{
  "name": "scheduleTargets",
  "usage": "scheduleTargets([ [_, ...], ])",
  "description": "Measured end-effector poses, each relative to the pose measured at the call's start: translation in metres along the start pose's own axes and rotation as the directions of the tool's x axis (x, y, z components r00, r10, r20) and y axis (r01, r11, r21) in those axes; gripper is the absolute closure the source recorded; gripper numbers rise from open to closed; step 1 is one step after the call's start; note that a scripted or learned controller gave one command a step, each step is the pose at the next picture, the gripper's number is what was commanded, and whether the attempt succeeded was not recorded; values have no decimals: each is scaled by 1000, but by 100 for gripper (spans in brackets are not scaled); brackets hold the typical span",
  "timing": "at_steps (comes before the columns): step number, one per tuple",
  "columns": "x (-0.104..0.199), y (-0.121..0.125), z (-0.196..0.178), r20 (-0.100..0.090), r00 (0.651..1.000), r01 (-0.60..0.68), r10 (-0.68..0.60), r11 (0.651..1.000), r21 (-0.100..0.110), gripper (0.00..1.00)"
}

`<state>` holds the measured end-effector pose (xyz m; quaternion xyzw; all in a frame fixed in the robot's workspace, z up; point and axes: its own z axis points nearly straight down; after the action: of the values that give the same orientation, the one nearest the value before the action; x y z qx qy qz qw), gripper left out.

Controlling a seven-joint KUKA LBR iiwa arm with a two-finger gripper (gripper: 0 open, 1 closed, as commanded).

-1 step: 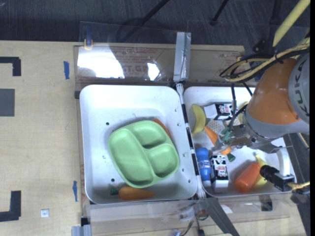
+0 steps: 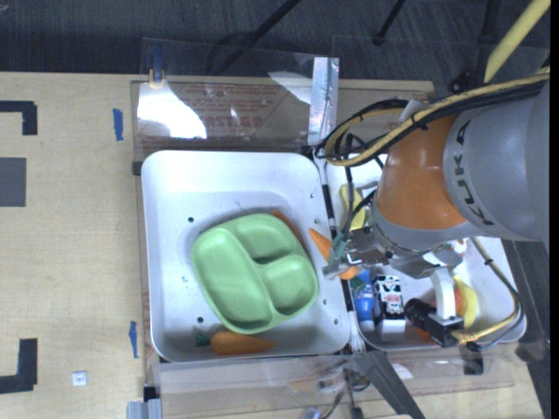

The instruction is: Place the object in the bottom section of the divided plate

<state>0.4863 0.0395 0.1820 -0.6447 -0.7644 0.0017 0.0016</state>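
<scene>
**Green plate in the left bin**

A green plate [image 2: 253, 271] with three parts sits in the left bin [image 2: 166, 190]. A carrot [image 2: 240, 342] lies just near it. The arm [image 2: 472, 168] hangs over the right bin [image 2: 515, 321]. Its gripper [image 2: 349, 256] is by the wall between the bins.

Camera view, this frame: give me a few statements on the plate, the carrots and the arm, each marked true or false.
1. The green divided plate lies in the left bin. True.
2. A carrot lies inside the plate's bottom section. False: it lies on the bin floor beside the plate's lower edge.
3. The arm hangs over the right bin. True.
4. The plate has two sections. False: it has three.
</scene>
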Motion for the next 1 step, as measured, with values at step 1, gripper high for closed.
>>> scheduleTargets([
  [1,0,0,0,0,1000,0,0,1000,0,0],
])
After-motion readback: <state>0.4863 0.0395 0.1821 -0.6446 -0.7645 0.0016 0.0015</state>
